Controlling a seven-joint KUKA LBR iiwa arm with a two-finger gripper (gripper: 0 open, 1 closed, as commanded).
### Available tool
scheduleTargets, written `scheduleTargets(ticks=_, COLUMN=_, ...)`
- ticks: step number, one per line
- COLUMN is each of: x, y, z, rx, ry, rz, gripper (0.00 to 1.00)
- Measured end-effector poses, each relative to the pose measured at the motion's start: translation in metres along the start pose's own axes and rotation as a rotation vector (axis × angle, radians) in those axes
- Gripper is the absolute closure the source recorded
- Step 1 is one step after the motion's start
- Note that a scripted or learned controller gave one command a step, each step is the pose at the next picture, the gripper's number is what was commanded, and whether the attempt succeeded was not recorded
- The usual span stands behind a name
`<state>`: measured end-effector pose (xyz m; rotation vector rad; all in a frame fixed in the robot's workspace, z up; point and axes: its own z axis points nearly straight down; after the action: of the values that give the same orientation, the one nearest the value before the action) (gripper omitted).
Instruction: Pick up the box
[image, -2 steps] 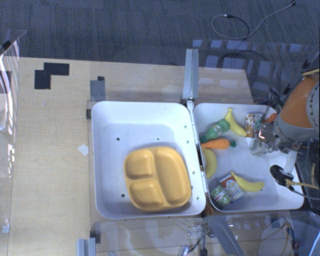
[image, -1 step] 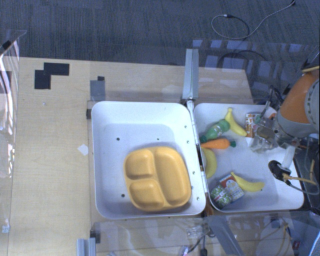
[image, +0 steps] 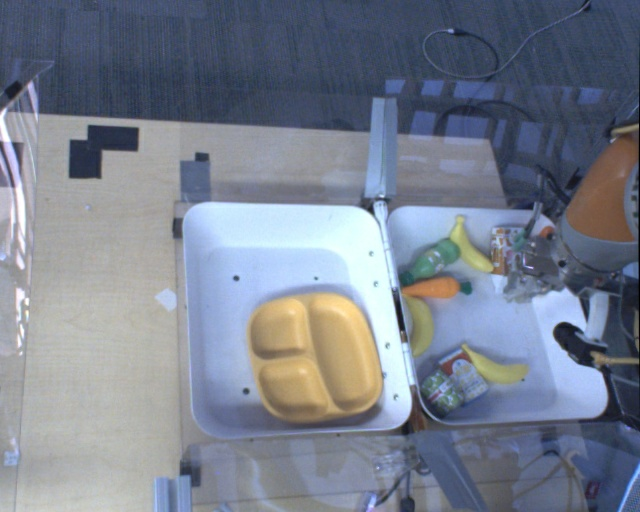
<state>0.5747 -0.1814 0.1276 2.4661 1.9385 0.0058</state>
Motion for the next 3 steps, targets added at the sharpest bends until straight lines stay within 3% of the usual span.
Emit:
scheduleTargets(ticks=1, x=-0.015, y=-0.077, z=0.037, rx=-0.007, ry=0.001, rz=0.068, gripper=1.0)
scheduleTargets(ticks=2, x=-0.015, y=-0.063, z=0.037, rx=-0.005, ry=0.001, rz=0.125, gripper=1.0)
scheduleTargets(ticks=3, x=-0.016, y=-0.063, z=0.038, rx=-0.008, ry=-0.002, rz=0.126, gripper=0.0)
